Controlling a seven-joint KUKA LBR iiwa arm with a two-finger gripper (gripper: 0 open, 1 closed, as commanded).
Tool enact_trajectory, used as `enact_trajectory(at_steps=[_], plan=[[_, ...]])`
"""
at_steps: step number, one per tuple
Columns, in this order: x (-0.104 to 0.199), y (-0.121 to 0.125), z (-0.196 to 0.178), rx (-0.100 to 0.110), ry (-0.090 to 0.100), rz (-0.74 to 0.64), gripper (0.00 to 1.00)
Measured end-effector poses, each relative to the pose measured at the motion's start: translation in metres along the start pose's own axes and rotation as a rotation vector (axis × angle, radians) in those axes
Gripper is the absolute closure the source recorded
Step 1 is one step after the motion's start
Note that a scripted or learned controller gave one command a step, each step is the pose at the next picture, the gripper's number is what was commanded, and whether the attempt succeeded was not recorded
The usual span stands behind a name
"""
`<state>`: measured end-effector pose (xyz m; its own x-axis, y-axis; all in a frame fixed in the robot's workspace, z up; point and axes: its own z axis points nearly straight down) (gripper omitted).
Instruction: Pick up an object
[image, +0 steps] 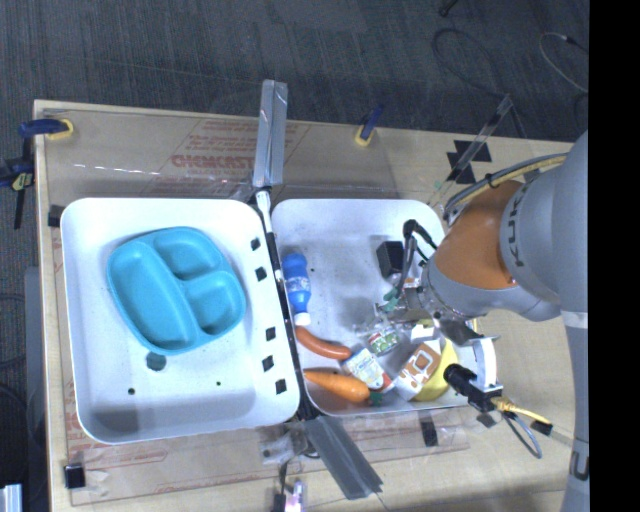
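Observation:
The right bin (345, 225) holds a pile near its front: a clear bottle with a blue cap (296, 287) along its left wall, a red-orange sausage-shaped toy (322, 346), an orange carrot (336, 385), a small colourful packet (368, 368), an orange-and-white carton (418, 367) and a yellow piece (438, 385). My gripper (398, 312) hangs low over this pile, just above the packet and carton. Its wrist covers the fingertips, and I see nothing clearly held. A dark block (389, 257) lies behind the gripper.
The left bin (85, 300) holds a blue divided plate (178, 288) and a small dark-blue bit (155, 362). A metal divider bar (268, 135) runs back between the bins. The grey arm with its orange band (475, 250) fills the right bin's right side.

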<state>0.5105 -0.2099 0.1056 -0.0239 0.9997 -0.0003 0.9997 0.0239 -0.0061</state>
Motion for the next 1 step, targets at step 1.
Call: enact_trajectory(at_steps=[1], plan=[[0.0382,0.0403,-0.0952,-0.004,0.002,0.082,1.0]])
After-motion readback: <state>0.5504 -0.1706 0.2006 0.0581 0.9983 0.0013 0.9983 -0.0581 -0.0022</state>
